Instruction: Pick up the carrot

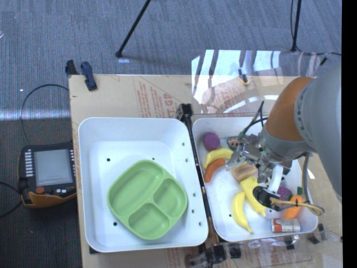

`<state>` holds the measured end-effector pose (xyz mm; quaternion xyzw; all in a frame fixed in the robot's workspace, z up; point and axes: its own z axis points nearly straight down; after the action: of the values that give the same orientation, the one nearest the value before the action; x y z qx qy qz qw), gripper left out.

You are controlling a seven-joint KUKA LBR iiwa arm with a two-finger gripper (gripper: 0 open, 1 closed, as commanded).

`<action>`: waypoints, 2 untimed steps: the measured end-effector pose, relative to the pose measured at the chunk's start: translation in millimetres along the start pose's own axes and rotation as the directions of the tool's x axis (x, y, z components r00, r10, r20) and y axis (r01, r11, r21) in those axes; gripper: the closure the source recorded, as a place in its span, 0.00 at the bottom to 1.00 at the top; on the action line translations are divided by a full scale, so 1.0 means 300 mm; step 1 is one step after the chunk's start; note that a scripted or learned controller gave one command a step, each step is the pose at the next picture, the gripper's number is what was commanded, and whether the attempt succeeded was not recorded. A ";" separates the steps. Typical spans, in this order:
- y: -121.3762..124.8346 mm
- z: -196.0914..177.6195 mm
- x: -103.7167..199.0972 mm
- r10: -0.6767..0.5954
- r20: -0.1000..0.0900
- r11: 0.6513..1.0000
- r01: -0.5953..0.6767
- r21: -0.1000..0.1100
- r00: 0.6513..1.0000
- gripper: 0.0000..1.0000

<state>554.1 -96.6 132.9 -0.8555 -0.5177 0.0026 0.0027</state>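
Bulky grey arm (329, 116) with smooth rounded casing, broad orange band (281, 121) above the wrist, thin dark cables (252, 126) looping beside it, compact grey metal hand (245, 158) at the end

This is a robotics lab. A teach pendant (47, 172) lies on grey carpet (56, 27), well to the view's left of the gripper (242, 159). Tripod legs (136, 22) stand beyond it, and clamps (88, 77) grip the far corner of the bench (139, 94).
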 end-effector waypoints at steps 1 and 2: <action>0.189 0.100 -0.097 0.109 -0.006 0.994 -0.109 0.005 0.994 0.00; 0.114 0.094 -0.211 -0.112 -0.043 0.994 0.112 -0.012 0.993 0.00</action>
<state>554.8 -168.5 104.6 -0.8250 -0.5647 -0.0189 0.0101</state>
